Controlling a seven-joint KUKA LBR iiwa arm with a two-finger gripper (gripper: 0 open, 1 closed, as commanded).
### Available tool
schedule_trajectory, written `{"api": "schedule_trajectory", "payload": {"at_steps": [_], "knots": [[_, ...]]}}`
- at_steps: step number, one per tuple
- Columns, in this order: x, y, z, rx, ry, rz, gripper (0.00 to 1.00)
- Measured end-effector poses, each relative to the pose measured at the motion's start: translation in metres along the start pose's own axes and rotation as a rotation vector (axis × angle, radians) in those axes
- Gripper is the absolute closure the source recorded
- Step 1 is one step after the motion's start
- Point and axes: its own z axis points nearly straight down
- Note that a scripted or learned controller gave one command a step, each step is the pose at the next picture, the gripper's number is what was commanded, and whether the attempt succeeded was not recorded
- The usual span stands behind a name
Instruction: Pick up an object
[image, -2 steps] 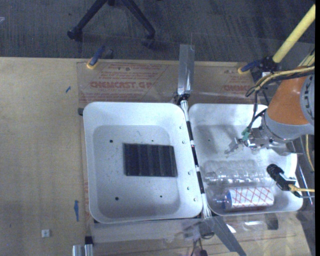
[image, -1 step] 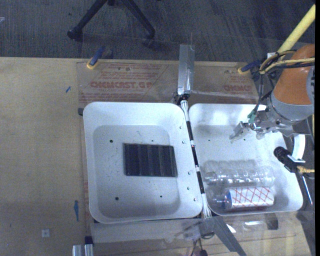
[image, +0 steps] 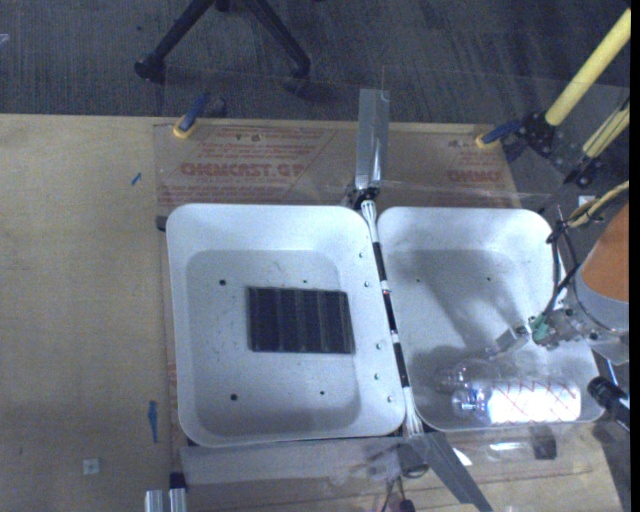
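Two white bins (image: 200, 240) sit side by side on the bench (image: 70, 300). I see my tool (image: 510, 340) over the right bin, near its right wall. I cannot tell its state. Just below the tool, a clear bottle (image: 515, 400) lies on its side. Far to its left lies a dark flat pad (image: 300, 320).

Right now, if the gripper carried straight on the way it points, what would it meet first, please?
The gripper points left and slightly down across the right bin. It would probably first meet that bin's bare floor, passing just above the clear bottle; depth is hard to judge from above.
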Motion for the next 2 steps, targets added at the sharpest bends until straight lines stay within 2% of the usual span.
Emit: {"api": "schedule_trajectory", "payload": {"at_steps": [1, 2], "knots": [[0.035, 0.023, 0.018, -0.002, 0.0, 0.095, 0.0], [0.034, 0.025, 0.006, -0.01, -0.003, 0.097, 1.0]]}}
